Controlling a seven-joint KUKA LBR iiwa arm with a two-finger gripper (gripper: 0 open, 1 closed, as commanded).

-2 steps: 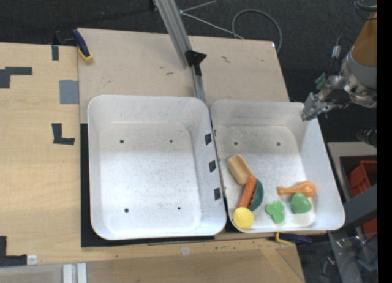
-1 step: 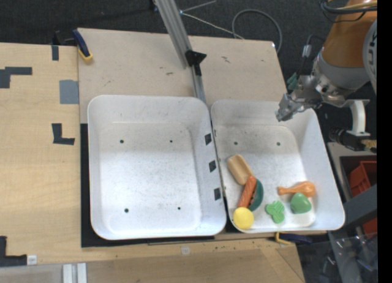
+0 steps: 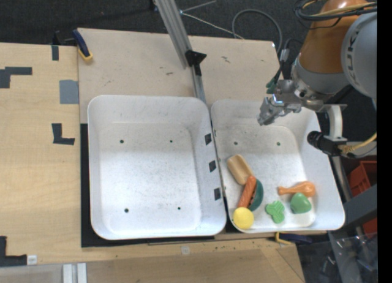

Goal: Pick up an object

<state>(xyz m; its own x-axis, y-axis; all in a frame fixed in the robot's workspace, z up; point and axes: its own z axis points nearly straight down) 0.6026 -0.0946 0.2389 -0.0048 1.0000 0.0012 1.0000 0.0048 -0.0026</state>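
The right bin [image 3: 288, 130] holds several toy foods near its front: a tan bread roll [image 3: 239, 168], an orange carrot [image 3: 247, 191] lying over a dark green piece [image 3: 258, 195], a yellow lemon [image 3: 243, 217], a light green piece [image 3: 275, 211], an orange drumstick [image 3: 298, 188] and a green pepper [image 3: 300, 203]. My gripper [image 3: 268, 116] hangs over the back of the right bin, well behind the foods and apart from them. Nothing shows between its fingertips.
The left bin [image 3: 147, 165] sits beside the right one, with black clips on the wall between them. A grey metal pole [image 3: 174, 21] slants up from the bins' back junction. Cables loop behind the right bin.
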